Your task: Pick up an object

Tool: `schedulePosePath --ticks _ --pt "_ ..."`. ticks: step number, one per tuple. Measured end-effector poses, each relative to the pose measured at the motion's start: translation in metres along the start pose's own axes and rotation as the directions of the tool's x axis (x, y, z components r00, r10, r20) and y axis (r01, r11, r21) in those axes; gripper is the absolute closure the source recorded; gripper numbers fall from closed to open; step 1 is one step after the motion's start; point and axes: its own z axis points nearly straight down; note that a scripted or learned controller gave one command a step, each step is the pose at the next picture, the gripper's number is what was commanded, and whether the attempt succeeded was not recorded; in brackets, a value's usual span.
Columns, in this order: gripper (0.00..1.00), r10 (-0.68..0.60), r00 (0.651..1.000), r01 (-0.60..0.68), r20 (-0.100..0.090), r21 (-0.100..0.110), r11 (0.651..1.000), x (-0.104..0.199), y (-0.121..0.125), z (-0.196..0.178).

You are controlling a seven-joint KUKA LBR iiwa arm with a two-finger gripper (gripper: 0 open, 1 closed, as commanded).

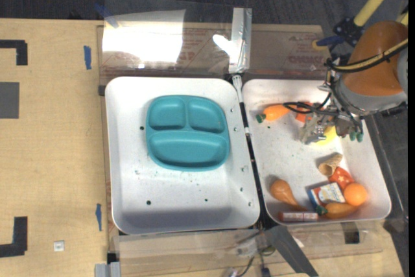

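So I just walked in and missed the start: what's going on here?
A grey robot arm reaches in from the right, its hand low over the upper part of the right bin, close to a carrot and something yellow. Nothing can be seen gripped. More toy food lies at that bin's lower right corner. The left bin holds a teal divided plate, untouched.

Even, fairly bright light falls from overhead. A clear plastic sheet (175,39) at the table's (52,139) far edge throws back strong white glare, washing out what lies under it. The two white bins (130,204) are bright but not blown out, with soft, short shadows. Focus is slightly soft throughout; the orange arm (376,61) at the right looks blurred
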Motion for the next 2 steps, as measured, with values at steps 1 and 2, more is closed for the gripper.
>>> schedulePosePath --ticks 1,2 --pt "1.00 0.068 0.998 -0.068 -0.009 -0.001 0.998 -0.005 0.035 -0.100" --pt "1.00 -0.069 0.997 0.069 -0.027 -0.005 0.998 0.076 0.038 -0.021"
